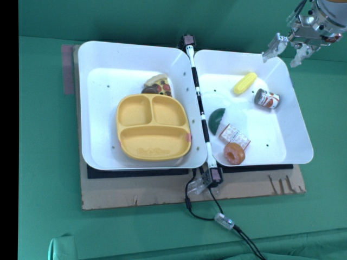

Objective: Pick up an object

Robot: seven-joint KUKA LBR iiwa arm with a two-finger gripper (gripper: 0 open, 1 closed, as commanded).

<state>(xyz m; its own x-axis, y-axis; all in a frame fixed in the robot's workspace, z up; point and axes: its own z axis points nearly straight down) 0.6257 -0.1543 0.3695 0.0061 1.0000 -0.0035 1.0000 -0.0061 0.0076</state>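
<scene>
Two-finger metal claw hovering above the far right corner of the right-hand shallow white bin, fingers spread wide and holding nothing. Nearest candidate: a yellow plastic corn cob, lying below and to the left of the claw, long axis running diagonally toward the far right corner. Just beside it, a small red-and-white can, apparently on its side. Farther off: a dark green wedge, a patterned packet, a brown doughnut.

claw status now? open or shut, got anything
claw: open, fingers spread, nothing between them, above the right bin's far corner.
</scene>
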